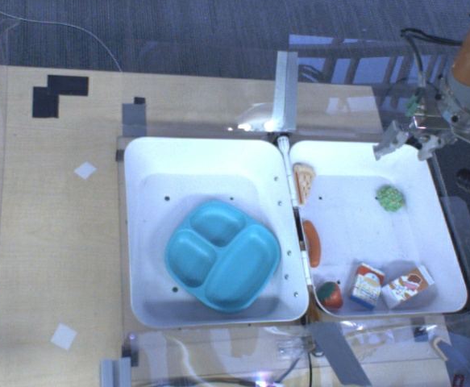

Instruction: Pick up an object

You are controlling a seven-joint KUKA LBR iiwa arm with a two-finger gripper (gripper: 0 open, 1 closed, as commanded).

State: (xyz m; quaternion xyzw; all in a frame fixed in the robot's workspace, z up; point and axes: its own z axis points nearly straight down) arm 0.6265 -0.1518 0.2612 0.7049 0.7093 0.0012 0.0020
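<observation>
On a wooden table (pixel 49 240), the pincer (pixel 406 141) hangs spread wide; the round green ball (pixel 390 197) may roll away.

Two white bins (pixel 138 216), one blue plate (pixel 222 254), two cartons (pixel 367 285), four food pieces (pixel 390 197).

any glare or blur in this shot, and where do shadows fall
Camera view: glare streaks on the clear sheet near the divider's top and along the bottom edge; soft shadow under the blue plate in the left bin; the tool looks slightly blurred; the small items are soft but readable.
</observation>
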